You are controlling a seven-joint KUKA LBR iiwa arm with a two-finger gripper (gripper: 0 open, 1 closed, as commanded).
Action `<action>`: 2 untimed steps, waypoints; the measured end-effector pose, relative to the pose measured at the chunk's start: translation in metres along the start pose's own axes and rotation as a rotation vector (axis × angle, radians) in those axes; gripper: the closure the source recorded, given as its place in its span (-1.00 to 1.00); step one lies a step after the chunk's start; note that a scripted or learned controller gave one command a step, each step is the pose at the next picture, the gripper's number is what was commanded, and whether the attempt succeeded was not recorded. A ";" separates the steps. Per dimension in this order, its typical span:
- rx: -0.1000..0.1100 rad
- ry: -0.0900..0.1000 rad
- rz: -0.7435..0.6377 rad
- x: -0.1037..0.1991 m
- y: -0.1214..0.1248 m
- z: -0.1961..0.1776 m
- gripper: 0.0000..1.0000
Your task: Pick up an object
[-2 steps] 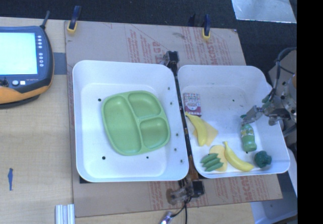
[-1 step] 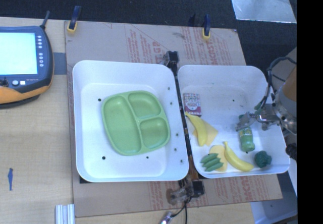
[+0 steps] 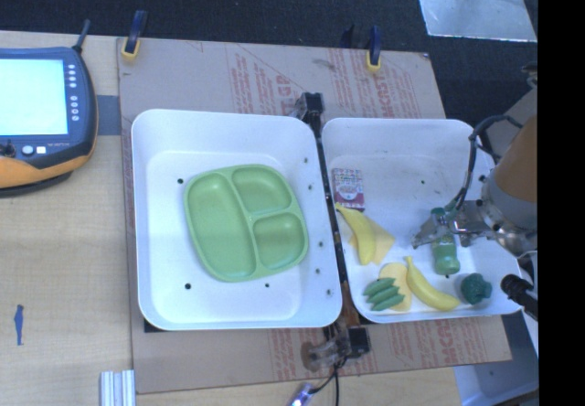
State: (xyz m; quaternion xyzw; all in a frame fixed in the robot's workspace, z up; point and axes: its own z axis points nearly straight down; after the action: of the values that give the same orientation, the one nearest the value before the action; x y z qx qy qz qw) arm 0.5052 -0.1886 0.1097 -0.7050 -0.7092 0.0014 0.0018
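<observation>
The right bin [image 3: 402, 144] holds several small toys. A light green bottle-shaped toy [image 3: 446, 260] stands at the bin's right side, and my gripper [image 3: 445, 232] hovers right over its top end, hiding part of it. Whether the gripper touches the toy is unclear. A yellow banana [image 3: 428, 290] lies just left of and below it. A dark green round toy [image 3: 474, 288] sits in the near right corner. A green pea pod [image 3: 385, 293], a yellow wedge [image 3: 366, 232] and a small red-and-white packet [image 3: 348, 186] lie further left.
The left bin [image 3: 155, 212] carries a light green divided plate [image 3: 245, 221]. A teach pendant [image 3: 41, 116] rests on the bench at far left. Clamps [image 3: 134, 34] hold the cardboard at the back edge. The arm's grey body [image 3: 514, 171] rises at the right bin's right wall.
</observation>
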 end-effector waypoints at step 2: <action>0.000 -0.001 -0.003 -0.011 -0.029 0.008 1.00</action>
State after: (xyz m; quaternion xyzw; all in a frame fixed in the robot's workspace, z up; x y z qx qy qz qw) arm 0.4763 -0.2000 0.1018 -0.7041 -0.7101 0.0018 0.0016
